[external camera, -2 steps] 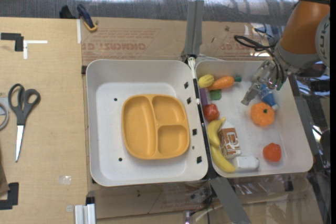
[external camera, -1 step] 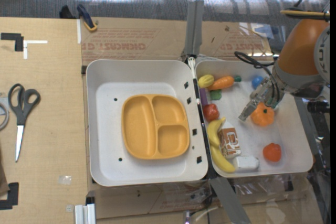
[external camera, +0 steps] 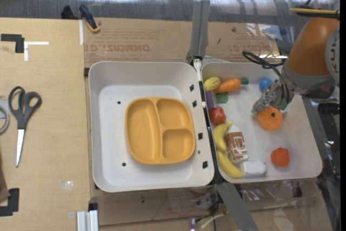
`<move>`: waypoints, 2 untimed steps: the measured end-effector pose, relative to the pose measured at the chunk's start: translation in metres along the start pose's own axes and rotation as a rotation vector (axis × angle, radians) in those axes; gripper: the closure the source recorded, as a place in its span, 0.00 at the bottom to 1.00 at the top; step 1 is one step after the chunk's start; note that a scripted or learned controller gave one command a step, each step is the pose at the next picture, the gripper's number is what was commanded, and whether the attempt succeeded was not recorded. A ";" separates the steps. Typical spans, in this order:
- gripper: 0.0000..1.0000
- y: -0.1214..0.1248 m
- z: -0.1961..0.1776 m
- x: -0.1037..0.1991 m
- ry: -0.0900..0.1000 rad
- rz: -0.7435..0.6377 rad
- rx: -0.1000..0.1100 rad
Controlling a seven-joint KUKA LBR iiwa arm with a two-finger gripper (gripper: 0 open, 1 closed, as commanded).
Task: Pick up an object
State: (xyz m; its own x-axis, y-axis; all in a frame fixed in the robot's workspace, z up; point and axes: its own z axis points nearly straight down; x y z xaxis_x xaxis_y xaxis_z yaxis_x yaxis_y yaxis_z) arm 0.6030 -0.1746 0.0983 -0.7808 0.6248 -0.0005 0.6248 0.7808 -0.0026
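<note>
You'll find the gripper (external camera: 268,104) in the frame's right part, over the right bin (external camera: 303,170), its fingers spread apart directly above and touching the orange fruit (external camera: 270,119), just lower-right of them.

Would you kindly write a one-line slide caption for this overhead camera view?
Gripper hovers at an orange toy fruit in the right bin; a yellow divided plate sits in the left bin.
</note>
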 end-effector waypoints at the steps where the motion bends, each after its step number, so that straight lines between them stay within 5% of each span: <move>1: 1.00 0.086 -0.092 0.034 0.000 0.024 -0.002; 2: 1.00 0.036 0.007 -0.010 -0.001 -0.163 -0.003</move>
State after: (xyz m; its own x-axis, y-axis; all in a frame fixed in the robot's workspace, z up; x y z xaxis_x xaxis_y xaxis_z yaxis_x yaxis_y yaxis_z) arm 0.6332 -0.1527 0.0909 -0.8717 0.4901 -0.0015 0.4901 0.8717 -0.0002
